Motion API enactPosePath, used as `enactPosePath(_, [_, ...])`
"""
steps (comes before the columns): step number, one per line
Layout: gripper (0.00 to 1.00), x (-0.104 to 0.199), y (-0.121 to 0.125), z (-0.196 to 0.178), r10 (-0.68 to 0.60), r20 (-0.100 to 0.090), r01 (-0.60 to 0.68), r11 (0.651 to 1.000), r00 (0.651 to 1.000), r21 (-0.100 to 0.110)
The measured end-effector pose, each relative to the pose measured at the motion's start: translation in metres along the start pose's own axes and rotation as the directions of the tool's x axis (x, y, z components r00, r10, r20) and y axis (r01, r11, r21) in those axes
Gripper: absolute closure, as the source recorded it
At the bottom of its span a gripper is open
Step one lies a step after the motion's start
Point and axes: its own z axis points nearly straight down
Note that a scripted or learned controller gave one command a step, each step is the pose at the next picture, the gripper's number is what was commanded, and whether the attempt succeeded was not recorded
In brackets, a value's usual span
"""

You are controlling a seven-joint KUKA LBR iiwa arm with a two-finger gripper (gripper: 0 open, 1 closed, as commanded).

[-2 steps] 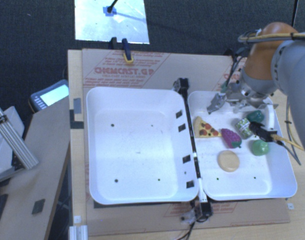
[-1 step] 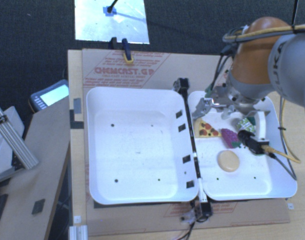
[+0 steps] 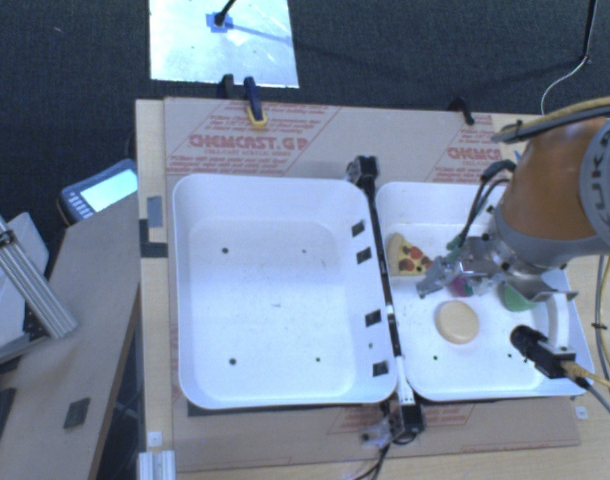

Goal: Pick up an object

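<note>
Gripper sits low in the right bin, presumably because every candidate lies there: pizza slice at its ten o'clock, tan disc at five; whether it is clenched or released cannot be told.

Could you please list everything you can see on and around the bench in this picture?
left bin: one, white, bench's left half
right bin: one, white, beside it
pizza slice: one, yellow with red spots, right bin, near the divider
round disc: one, cream, right bin, middle
green thing: one, green, right bin, partly under the arm
metal sheet: one, silver, behind the bench
arm: one, grey and orange, over the right bin
gripper: one, grey, between slice and disc
</note>
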Motion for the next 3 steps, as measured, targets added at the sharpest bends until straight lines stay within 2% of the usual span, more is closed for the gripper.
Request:
enactPosePath(1, [1.0,0.003,0.005,-0.012,-0.007,0.0,0.007,1.0,1.0,-0.009])
enactPosePath(2, [1.0,-0.083,-0.03,-0.012,0.003,0.002,-0.003,1.0,1.0,-0.006])
enactPosePath(3, [1.0,-0.008,-0.027,-0.138,-0.016,0.0,0.016,1.0,1.0,-0.019])
